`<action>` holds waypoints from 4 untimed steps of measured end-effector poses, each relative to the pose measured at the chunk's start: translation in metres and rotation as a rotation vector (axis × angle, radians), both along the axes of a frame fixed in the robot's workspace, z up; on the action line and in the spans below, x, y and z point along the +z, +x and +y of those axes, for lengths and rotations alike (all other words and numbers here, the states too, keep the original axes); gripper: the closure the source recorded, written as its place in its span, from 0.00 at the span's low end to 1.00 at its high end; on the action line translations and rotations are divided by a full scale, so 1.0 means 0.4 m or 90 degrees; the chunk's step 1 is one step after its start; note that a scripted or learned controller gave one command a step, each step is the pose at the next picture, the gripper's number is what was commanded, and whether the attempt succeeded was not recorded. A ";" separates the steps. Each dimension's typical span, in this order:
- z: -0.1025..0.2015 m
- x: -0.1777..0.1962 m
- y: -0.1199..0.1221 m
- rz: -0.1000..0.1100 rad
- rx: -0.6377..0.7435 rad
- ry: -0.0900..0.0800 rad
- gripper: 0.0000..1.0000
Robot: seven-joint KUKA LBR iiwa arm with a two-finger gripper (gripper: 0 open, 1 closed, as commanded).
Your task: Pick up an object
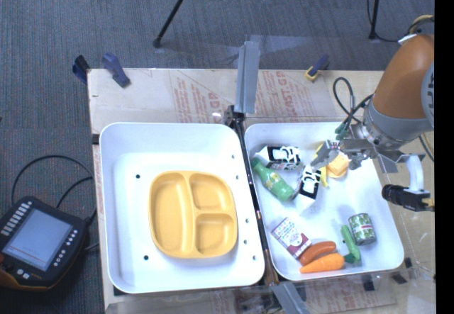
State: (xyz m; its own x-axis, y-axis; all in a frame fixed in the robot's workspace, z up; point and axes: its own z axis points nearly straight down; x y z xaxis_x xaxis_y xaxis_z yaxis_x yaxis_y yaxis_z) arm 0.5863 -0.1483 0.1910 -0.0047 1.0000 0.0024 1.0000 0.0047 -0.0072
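My claw point(333, 157) sits at the right bin's point(386, 234) upper edge, right over a yellow block point(338, 166) — directly beneath, no sideways reach needed — grip state I cannot tell.

Bench w/ two white bins, seen from above at a slant.
A pale board-topped bench point(177, 96) w/ red print is sitting on grey carpet and carrying two shallow white bins side by side, edges nearly touching. The left bin point(113, 164) is lying twd the bench's left; the right bin point(383, 231) is lying twd its right. A grey upright post point(247, 79) is standing at the back betw. them. Blue clamps point(113, 68) are gripping the back left corner; a blue-and-yellow clamp point(316, 68) is sitting at the back right edge.
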 end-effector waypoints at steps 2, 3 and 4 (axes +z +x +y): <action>-0.055 -0.238 0.021 -0.003 0.013 -0.001 0.00; 0.110 -0.262 -0.033 -0.004 0.149 -0.001 0.00; 0.102 -0.248 -0.037 0.001 0.142 0.001 1.00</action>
